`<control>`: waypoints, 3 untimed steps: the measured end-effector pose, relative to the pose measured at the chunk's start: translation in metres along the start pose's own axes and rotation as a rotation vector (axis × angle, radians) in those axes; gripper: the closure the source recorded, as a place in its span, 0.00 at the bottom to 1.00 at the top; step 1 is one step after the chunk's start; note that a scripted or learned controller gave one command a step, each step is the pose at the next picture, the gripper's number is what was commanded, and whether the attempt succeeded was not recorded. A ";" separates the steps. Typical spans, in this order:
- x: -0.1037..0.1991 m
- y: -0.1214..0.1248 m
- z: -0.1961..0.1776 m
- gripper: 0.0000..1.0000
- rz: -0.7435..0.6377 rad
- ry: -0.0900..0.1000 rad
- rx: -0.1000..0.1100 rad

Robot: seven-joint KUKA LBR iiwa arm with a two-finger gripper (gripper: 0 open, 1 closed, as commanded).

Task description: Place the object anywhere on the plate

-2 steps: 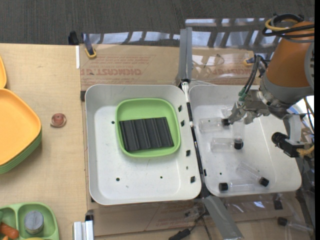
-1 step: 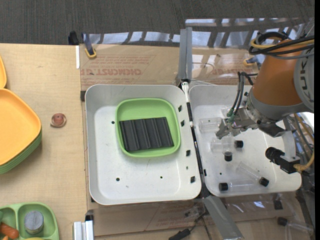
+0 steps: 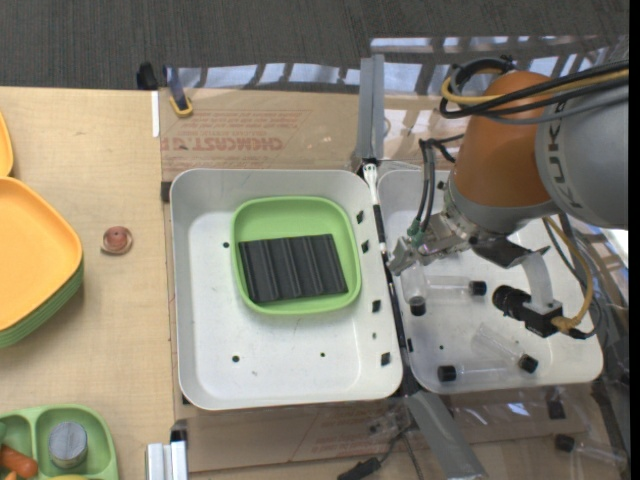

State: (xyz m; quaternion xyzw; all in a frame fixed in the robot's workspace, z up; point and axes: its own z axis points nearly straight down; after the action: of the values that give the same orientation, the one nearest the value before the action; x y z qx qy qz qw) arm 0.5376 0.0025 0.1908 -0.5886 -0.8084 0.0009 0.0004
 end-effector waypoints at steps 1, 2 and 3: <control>0.008 0.033 0.000 1.00 -0.060 -0.001 0.000; 0.008 0.033 0.000 0.00 -0.060 -0.001 0.000; -0.043 0.032 -0.003 0.00 0.027 -0.001 0.000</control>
State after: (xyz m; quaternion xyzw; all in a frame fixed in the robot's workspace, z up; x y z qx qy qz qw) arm 0.5811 -0.0290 0.1935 -0.5996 -0.8003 0.0011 -0.0003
